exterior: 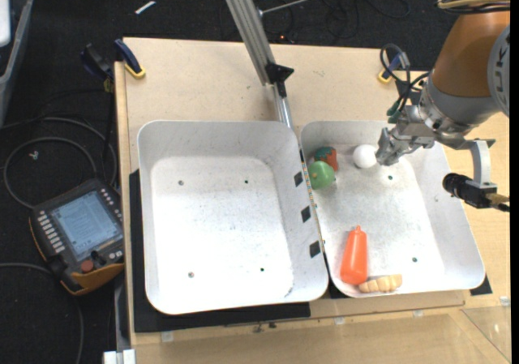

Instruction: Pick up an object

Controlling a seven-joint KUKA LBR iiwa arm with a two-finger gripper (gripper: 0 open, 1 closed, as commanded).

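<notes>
End effector just beside white ball, right bin.

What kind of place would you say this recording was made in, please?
Most likely a robotics lab: a robot arm over two white bins on a bench, a teach pendant and loose cables on the floor.

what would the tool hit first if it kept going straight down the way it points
Probably the floor of the right bin, just right of the white ball. The tool points down beside the ball, so it may graze it; depth is hard to judge here.
</notes>
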